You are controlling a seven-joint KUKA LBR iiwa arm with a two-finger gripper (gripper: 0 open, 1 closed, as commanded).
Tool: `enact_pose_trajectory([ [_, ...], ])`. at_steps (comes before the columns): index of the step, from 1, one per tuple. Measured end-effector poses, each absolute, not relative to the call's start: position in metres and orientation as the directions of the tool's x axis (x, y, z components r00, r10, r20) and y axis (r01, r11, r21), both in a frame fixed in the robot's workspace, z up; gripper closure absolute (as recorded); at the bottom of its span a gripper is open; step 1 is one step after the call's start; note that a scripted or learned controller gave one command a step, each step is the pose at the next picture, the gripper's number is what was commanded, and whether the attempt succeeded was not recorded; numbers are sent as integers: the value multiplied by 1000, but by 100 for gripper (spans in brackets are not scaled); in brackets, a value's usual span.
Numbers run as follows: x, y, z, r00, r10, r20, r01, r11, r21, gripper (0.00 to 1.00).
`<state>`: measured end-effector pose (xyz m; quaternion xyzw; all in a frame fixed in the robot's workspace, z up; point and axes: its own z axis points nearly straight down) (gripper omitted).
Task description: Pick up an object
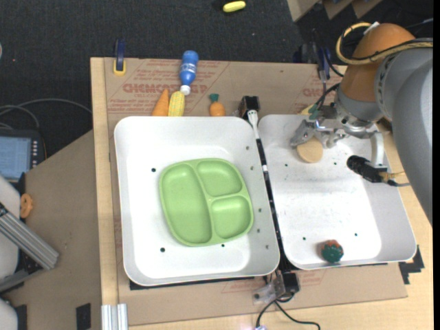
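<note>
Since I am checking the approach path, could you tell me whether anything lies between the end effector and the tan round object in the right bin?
Nothing visible does. The end effector sits directly over the tan round object near the right bin's far edge.

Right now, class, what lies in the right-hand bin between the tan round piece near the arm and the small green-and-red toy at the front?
In the camera view, nothing: only bare white bin floor separates the tan piece from the toy.

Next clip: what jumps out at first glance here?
The green divided plate in the middle of the left bin. Next, the grey arm with its orange band reaching in at upper right, its gripper low over a tan round piece in the right bin.
</note>
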<state>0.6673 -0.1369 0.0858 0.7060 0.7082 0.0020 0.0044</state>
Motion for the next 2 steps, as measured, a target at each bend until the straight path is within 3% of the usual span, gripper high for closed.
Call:
enact_pose_trajectory([
  [1, 665, -136, 96, -2, 1000, -3, 1000, 2, 5, 100],
  [2, 627, -40, 190, -8, 1000, 2, 1000, 8, 3, 100],
])
